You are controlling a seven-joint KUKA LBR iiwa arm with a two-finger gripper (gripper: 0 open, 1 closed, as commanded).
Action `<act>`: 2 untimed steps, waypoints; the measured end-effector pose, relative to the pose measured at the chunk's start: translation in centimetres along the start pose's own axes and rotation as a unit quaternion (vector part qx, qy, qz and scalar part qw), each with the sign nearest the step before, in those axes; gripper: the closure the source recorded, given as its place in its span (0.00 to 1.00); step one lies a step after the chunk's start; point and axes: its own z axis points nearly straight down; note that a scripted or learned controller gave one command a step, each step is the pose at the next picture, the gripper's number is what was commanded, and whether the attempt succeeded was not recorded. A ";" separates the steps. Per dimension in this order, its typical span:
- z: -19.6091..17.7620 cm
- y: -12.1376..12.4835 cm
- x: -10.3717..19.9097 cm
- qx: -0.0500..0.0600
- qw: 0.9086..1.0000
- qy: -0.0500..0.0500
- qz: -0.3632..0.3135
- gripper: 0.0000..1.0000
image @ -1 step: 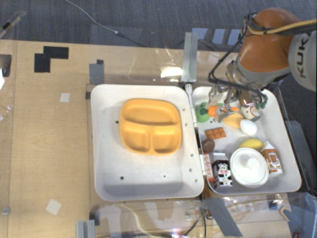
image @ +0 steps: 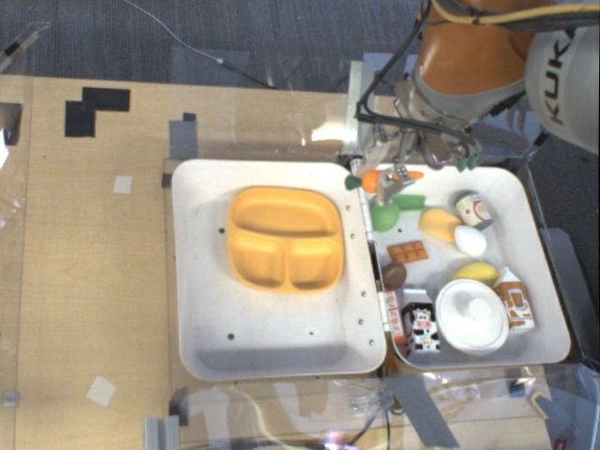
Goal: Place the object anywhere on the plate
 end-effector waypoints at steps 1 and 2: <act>4.3 6.3 -2.0 -0.001 0.994 0.007 0.108 1.00; 4.2 6.0 -2.0 0.000 0.994 0.005 0.110 0.00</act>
